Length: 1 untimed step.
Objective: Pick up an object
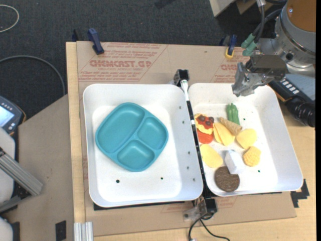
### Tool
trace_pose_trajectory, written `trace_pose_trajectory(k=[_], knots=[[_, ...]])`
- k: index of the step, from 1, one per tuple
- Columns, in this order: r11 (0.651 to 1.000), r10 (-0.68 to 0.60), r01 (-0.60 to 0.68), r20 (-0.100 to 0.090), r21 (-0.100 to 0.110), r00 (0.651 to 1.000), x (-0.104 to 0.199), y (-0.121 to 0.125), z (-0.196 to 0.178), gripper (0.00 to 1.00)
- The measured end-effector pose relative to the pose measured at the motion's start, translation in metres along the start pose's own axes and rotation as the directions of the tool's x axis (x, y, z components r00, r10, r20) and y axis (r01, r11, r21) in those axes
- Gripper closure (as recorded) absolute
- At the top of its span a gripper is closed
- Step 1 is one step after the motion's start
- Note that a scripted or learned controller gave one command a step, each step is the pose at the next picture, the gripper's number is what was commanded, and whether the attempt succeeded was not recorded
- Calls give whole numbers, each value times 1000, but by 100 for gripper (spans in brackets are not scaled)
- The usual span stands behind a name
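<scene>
Camera view is showing the end effector [244, 87] hovering over the right bin's [286, 157] back edge, its opening impossible to tell, gripping nothing visible; toy food pieces [228, 139] are lying below it.

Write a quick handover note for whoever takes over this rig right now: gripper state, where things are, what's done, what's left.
Gripper: above the far edge of the right white bin; nothing visible between its fingers, open or shut unclear.
Right bin: a cluster of toy food, including a green pepper-like piece, a red and orange pizza-like piece, yellow pieces, a small grey block and a round brown cookie.
Left white bin: a teal divided plate.
Done: nothing picked yet.
Left: descend, grasp one item, lift.
</scene>
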<state>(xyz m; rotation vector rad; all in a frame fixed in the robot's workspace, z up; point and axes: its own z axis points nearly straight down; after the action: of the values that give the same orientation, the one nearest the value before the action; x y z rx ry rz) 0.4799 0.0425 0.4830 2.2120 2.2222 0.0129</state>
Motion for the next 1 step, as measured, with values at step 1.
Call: trace_pose_trajectory(k=[1], knots=[[1000, 9, -9, 3, 16, 1000, -29, -2, 71, 100]])
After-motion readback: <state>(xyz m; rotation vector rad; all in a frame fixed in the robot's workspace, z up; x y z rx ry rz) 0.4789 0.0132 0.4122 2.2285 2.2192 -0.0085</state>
